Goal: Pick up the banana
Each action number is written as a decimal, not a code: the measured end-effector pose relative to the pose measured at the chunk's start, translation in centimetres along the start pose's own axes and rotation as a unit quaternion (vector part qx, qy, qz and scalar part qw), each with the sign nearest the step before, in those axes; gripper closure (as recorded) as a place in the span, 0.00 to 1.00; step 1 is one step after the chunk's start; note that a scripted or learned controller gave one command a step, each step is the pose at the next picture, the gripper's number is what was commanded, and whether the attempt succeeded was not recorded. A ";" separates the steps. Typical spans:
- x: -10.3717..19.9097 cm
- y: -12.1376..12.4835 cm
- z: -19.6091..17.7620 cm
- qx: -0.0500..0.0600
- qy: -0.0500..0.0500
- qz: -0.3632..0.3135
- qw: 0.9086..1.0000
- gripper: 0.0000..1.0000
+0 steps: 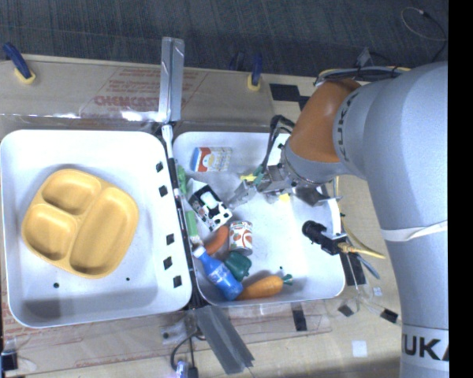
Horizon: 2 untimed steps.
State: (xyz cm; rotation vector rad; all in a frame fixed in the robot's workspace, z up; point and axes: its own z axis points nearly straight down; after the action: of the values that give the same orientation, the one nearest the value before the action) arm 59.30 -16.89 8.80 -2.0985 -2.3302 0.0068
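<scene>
My gripper [251, 186] hangs low over the middle of the right bin [315, 278], with the arm reaching in from the right. Small yellow patches [283, 198] show right under the wrist; they may be the banana, mostly hidden by the gripper. I cannot tell whether anything is held.
Along the right bin's left side lie a white carton [213, 160], a black-and-white cow-patterned item [210, 207], a small can [240, 237], a blue bottle [218, 275] and a carrot [263, 287]. The left bin [16, 290] holds a yellow divided tray [79, 220].
</scene>
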 end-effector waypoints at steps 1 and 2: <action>-3.9 -1.7 0.0 -0.001 0.000 0.042 0.999 0.00; -4.6 4.8 -0.1 0.000 0.001 -0.019 1.000 0.00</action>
State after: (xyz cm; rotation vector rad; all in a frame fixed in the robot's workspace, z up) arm 64.56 -20.97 8.82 -2.0525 -2.3687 0.0054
